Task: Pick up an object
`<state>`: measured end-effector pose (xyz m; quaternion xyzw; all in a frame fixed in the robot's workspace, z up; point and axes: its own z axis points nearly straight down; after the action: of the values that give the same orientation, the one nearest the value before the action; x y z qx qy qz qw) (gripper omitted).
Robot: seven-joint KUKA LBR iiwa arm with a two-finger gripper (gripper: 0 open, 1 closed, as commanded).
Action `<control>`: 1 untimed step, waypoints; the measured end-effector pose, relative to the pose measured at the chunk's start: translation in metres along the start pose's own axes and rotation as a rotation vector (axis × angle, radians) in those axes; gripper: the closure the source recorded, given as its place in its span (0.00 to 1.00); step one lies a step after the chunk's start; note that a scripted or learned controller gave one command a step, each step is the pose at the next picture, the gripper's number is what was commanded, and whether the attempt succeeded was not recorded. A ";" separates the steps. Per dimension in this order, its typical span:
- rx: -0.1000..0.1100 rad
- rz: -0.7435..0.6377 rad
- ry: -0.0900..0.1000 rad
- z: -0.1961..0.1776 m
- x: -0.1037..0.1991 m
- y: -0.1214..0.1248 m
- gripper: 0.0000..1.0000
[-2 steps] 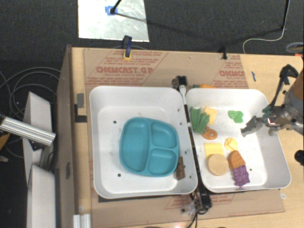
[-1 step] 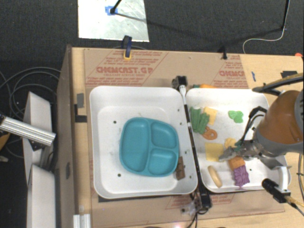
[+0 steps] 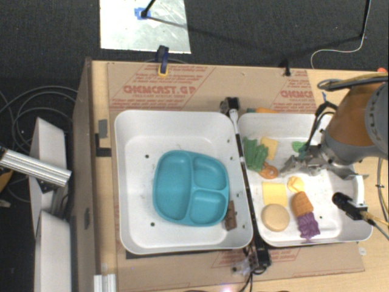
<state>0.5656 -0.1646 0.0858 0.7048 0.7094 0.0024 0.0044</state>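
Note:
The right bin (image 3: 304, 121) holds several toy foods. A green vegetable (image 3: 255, 152) and a yellow wedge (image 3: 269, 146) lie at its left. Below them are an orange round piece (image 3: 269, 172), a small yellow piece (image 3: 295, 183), a yellow square slice (image 3: 274, 193), a tan round biscuit (image 3: 275, 216), an orange-brown loaf (image 3: 301, 204) and purple grapes (image 3: 309, 225). My gripper (image 3: 299, 162) is low in the middle of this bin, just right of the orange piece and above the small yellow piece. A green piece (image 3: 298, 146) sits just behind it.
The left bin (image 3: 130, 163) holds a teal divided plate (image 3: 191, 187). A small brown item (image 3: 231, 215) lies at the wall between the bins. A black part (image 3: 346, 204) juts over the right bin's right rim. Cables run at far left and top right.

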 end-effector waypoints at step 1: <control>0.014 0.007 0.004 0.002 0.003 -0.057 0.00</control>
<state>0.5086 -0.1621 0.0836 0.7073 0.7069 -0.0011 -0.0018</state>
